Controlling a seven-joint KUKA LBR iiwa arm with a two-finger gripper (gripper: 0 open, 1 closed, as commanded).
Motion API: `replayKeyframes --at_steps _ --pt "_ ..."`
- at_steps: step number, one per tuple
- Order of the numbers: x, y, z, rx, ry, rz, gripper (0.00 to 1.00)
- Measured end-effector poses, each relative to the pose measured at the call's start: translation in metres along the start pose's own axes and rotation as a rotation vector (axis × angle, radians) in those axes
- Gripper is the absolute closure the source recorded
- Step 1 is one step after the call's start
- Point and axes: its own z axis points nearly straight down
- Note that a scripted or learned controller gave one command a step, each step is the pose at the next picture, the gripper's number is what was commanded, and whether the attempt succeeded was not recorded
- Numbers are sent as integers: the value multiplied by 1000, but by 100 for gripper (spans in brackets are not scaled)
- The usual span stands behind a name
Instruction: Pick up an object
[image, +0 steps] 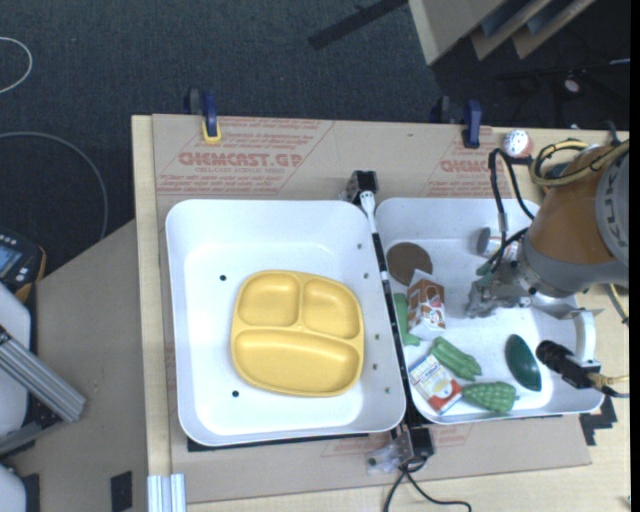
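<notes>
From my seat I see the tabletop (300, 150), a pale board with red lettering, clamped at its far edge by two blue clamps. It carries two shallow white bins side by side.

The left bin (190, 330) holds the biggest item, a yellow divided tray (298, 333) with three compartments, lying flat near the bin's middle.

The right bin (440, 215) holds the small things. The arm (575, 225) comes in from the right, its orange band over the bin's far right part, with black cables looping above it. The hand (492, 295) is low in the right bin, right of centre; I cannot tell from here whether its fingers are open or closed, and I see nothing held between them.

Left of the hand, a brown round disc (407, 262) lies near the bin's left wall. Just below it sits a small red and white carton (428, 305), touching or nearly touching the disc. A green strip (401, 315) lies along the left wall beside the carton. Nearer me, a green pod-like piece (456, 358) lies tilted, with a red and white packet (433, 383) just beside it at the near left corner. A green bumpy vegetable (490, 397) rests against the near wall. A dark green oval object (522, 362) lies toward the near right, below the hand and apart from it.
</notes>
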Motion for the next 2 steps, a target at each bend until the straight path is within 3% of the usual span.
replayKeyframes --at_steps 1,2 --pt "118 -20 -163 -10 5 -12 100" --pt "247 -25 -86 13 6 -13 100"
